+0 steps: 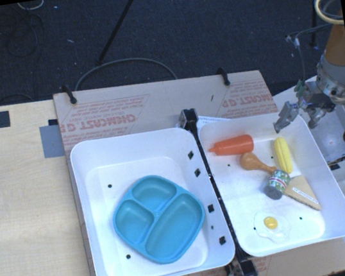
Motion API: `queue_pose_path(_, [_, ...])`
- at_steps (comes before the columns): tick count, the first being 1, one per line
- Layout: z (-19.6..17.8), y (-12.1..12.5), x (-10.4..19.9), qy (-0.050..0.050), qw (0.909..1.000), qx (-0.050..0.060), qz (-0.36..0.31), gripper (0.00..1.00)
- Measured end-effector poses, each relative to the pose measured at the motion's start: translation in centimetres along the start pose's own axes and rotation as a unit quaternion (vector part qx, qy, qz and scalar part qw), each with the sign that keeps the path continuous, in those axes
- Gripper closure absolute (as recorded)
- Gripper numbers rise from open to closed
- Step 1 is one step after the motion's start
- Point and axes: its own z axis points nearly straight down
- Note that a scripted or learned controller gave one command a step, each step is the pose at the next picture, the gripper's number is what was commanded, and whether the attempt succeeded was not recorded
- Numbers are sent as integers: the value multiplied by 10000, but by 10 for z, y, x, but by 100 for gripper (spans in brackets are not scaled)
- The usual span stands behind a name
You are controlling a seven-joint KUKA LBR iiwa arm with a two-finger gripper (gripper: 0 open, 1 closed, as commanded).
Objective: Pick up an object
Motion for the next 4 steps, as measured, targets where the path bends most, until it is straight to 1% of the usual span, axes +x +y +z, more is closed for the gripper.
queue_pose_path(1, [-9,2,0,-14,10000,-66,-11,0])
queue_pose_path(2, [44,-8,3,-9,10000,-41,-12,0])
queue_pose_path(3, [104,-2,10,-7,10000,-47,-31,0])
queue_pose_path(4, [138,-2,12,-12,10000,-52,-37,0])
